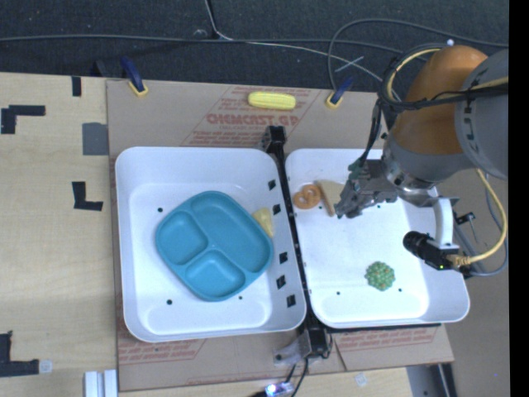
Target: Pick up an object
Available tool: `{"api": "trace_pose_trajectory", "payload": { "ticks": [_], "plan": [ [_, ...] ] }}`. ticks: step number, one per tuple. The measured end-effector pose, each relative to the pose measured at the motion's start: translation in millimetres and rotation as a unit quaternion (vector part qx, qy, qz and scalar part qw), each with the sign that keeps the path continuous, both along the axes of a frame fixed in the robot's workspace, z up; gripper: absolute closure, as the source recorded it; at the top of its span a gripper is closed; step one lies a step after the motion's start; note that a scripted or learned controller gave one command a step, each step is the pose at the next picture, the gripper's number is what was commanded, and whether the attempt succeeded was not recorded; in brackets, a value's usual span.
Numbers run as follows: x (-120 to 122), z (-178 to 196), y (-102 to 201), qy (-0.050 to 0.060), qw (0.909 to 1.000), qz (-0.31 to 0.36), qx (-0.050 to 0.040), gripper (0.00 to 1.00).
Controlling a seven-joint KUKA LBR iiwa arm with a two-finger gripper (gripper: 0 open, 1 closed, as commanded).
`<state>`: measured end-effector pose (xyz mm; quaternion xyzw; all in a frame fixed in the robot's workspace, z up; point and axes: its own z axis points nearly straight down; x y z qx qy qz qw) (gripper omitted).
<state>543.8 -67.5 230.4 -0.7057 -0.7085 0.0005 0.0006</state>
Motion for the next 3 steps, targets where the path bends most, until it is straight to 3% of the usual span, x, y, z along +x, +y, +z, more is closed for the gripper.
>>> {"api": "trace_pose_trajectory", "payload": {
  "ticks": [2, 3],
  "plan": [
    [2.4, -20.8, 106.6, 0.001, 1.0, 0.0, -0.0003, 1.0],
    [13.0, -7.0, 160.1, -0.001, 1.0, 0.001, 0.0005, 1.0]
  ]
}}
